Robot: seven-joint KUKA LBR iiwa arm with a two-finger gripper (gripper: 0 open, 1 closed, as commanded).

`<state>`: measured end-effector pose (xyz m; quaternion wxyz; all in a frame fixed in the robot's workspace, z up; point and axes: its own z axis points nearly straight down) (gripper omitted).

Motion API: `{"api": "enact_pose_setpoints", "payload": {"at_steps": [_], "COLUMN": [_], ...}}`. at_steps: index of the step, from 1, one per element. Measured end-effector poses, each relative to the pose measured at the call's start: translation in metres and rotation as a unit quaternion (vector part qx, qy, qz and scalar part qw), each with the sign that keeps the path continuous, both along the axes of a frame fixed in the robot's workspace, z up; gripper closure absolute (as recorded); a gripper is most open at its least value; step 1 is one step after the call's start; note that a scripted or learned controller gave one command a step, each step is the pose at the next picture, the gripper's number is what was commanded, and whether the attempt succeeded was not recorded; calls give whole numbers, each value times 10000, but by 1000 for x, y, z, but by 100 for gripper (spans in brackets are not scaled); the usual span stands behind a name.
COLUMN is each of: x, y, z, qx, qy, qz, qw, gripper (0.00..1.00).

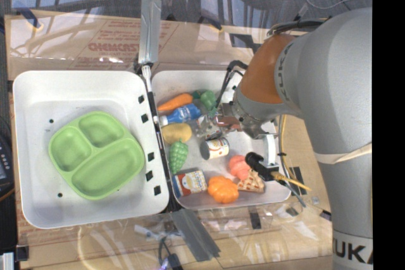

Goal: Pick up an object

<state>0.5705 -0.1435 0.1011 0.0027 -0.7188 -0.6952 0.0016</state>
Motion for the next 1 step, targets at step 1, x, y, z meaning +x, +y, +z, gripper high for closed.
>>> {"api": "enact_pose_setpoints", "payload": {"at_steps": [1], "x": [0], "y": [1], "z": [9], "qx": [4], "qy": [11], "qz": [17], "qw": [10000], "gripper": [100]}}
